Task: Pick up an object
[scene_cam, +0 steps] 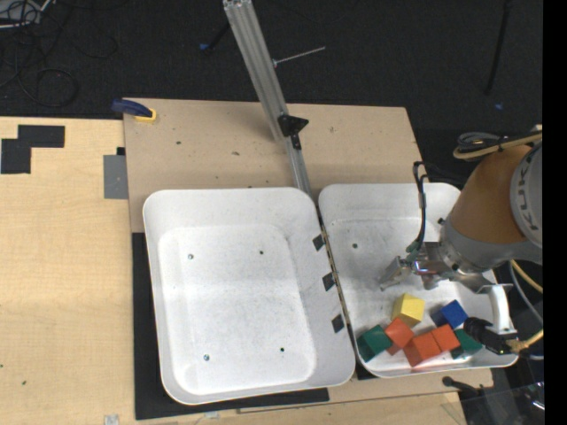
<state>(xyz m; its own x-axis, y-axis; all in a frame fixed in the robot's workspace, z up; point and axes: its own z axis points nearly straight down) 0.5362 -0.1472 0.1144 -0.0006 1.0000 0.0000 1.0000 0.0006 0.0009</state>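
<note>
The arm (496, 211) enters from the right of the camera view, its broad orange band uppermost and turned toward the camera, with grey casing showing at the right edge above and beside it. Below the band the grey wrist (474, 253) narrows and angles down and to the left. The gripper (399, 273) extends leftward from the wrist at a low slant, its metal parts small and partly blurred, so the set of its tips cannot be told. A dark cable runs up from the wrist along the band's left side.
</note>
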